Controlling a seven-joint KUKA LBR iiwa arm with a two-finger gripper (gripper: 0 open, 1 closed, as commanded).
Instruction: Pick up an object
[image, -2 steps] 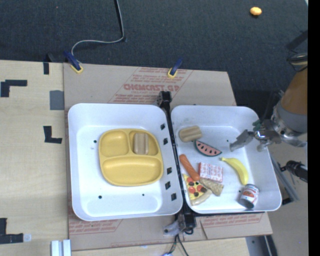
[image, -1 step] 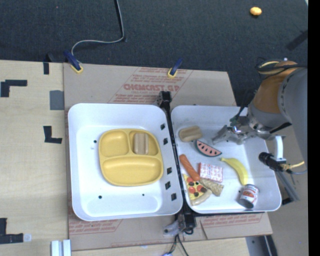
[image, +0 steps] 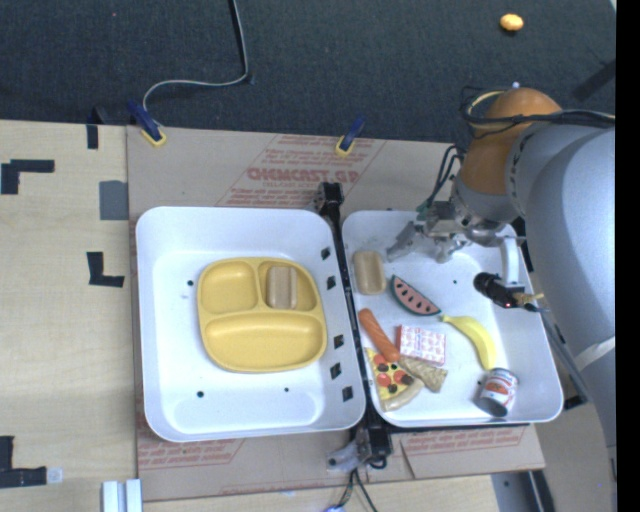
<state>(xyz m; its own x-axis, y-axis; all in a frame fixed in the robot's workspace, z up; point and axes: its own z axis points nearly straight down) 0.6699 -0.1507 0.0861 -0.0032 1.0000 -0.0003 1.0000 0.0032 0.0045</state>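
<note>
End effector (image: 426, 246) sits low over the upper part of the right bin (image: 548, 372), at right of centre in the frame. Whether it is open or closed cannot be told from this slant; nothing is seen in its grasp.

Camera view, nearest candidates:
- watermelon slice (image: 413, 296) lies just below the end effector, apart from it, with its long axis running upper left to lower right.
- tan block (image: 368, 271) lies to its lower left, against the bin's left wall, with its long axis up-down in the frame.
- The slice looks the shorter reach, so my guess is a short drop down-frame, closing across the slice's narrow width.

Right bin, lower half:
- orange sausage (image: 377, 331), lying on the diagonal.
- pink wafer (image: 422, 344) just right of it.
- pizza slice (image: 394, 381) below the sausage.
- banana (image: 479, 339) at right.
- small can (image: 496, 391) in the lower right corner.

Left bin (image: 160, 300):
- yellow divided tray (image: 255, 335).
- brownish piece (image: 282, 287) in the tray's upper right compartment; the tray's other compartments are bare.

Both bins rest on the desk (image: 60, 330).
</note>
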